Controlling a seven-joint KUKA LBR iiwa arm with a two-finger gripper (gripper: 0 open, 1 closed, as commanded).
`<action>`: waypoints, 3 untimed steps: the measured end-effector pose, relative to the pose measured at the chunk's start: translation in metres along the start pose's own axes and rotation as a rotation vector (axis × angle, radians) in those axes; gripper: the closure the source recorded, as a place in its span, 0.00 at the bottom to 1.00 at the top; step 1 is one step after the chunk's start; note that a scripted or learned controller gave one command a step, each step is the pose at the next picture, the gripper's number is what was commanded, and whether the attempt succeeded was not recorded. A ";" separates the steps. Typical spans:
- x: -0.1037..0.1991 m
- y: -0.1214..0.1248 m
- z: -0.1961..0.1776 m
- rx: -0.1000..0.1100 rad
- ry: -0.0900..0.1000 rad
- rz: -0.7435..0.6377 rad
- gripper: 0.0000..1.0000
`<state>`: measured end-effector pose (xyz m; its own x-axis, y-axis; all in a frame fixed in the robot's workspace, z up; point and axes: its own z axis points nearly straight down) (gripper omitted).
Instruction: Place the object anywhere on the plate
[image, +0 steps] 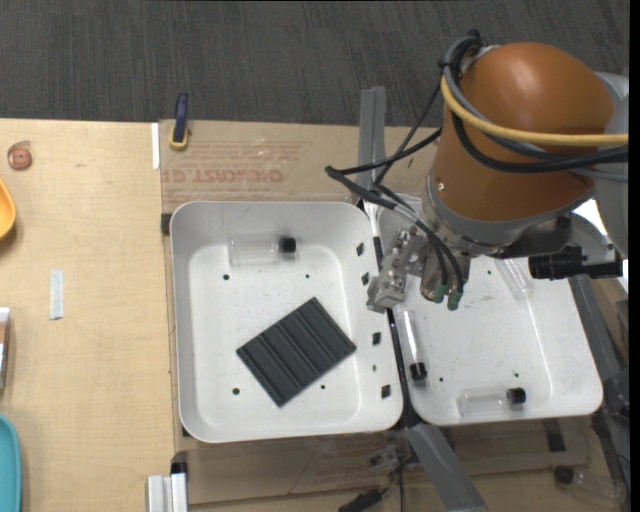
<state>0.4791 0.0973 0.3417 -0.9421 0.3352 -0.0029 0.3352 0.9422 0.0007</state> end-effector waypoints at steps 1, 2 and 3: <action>0.009 0.026 -0.040 -0.001 0.000 -0.270 1.00; 0.028 0.099 -0.070 -0.001 0.001 -0.386 1.00; -0.010 0.143 -0.100 -0.001 0.000 -0.490 1.00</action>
<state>0.5366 0.2287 0.4413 -0.9890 -0.1479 -0.0030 -0.1479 0.9890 0.0005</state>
